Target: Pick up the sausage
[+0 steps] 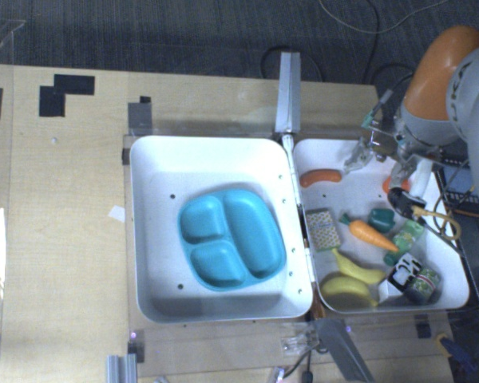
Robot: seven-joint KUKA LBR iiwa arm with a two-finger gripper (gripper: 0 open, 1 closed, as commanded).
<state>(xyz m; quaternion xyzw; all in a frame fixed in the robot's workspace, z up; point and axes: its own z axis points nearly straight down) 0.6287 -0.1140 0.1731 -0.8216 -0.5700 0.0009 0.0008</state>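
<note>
Sausage: the sausage (320, 177) lies in the right bin (460, 294), at its far left corner, just beside the wall it shares with the left bin (144, 214).
Long axis: roughly left to right across the view, slightly tilted.
Fingers: the gripper (377, 152) hangs over the bin's far edge, to the right of the sausage and apart from it; the fingers look spread, with nothing between them.
Direction: the sausage lies leftward and a little toward the viewer from the fingers.
Room: bare bin floor on the sausage's near and right sides; the walls crowd its left end and far side, so a grasp across its short width looks the safer choice.
Neighbours: a patterned card (322, 229), carrot (370, 234) and bananas (353, 282) sit nearer the viewer, well apart.
Left bin: holds a blue tray (231, 238).
</note>
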